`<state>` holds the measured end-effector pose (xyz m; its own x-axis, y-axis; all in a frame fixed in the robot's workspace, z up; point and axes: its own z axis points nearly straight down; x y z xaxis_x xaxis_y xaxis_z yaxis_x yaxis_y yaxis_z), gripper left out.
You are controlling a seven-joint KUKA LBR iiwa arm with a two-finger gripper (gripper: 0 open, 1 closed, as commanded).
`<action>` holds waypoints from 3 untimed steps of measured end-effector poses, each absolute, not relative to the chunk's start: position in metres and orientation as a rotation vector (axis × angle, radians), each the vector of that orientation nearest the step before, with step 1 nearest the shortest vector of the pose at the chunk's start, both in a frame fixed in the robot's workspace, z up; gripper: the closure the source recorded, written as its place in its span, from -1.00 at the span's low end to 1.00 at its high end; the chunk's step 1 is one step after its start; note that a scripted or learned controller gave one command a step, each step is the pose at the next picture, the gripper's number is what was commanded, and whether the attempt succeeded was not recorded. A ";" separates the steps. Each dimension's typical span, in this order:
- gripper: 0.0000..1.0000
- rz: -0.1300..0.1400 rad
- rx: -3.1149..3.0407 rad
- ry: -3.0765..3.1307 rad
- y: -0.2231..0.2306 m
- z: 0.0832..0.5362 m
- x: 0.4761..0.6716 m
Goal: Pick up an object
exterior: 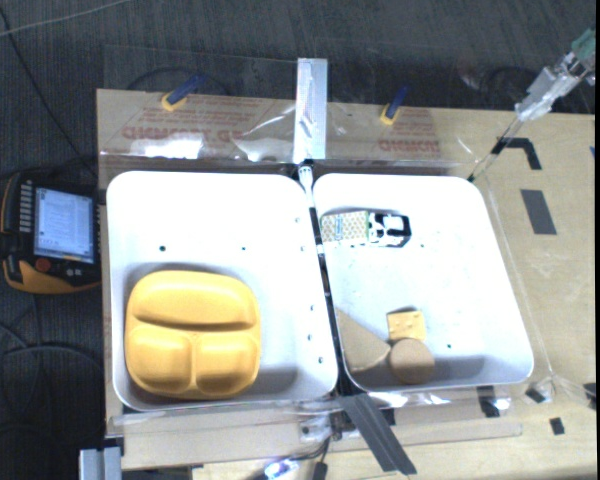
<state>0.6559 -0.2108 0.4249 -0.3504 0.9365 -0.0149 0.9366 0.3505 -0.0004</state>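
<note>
A big yellow mould (192,331) sits in the left bin (210,200), while a small tan block (405,324) lies in the right bin (460,230).

Large moulded plastic item (192,331): yellow. Two shallow bins (220,208): white. Small square block (405,324): tan. Rounded wooden piece (412,360): light brown. Flat packet (364,228): white-green speckled, black outline. Bench top (560,298): pale beige, dark marks. Handheld pendant (50,233): orange-black, blue-grey screen.

We see an orange-and-black handheld controller (48,232) with a lit screen lying on the dark floor, left of the bench. At the bench's far edge, two blue-and-yellow clamps (183,92) (393,107) pin down a clear plastic sheet (260,133).
</note>
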 end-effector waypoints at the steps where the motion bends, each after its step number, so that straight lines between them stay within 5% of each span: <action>1: 1.00 -0.018 1.780 2.569 -0.210 0.435 0.657; 2: 1.00 -0.005 1.867 2.523 -0.194 0.434 0.665; 3: 1.00 -0.005 1.985 2.435 -0.184 0.230 0.668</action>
<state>0.6682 -0.1836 0.2297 -0.2014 0.9795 -0.0019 0.9795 0.2014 -0.0024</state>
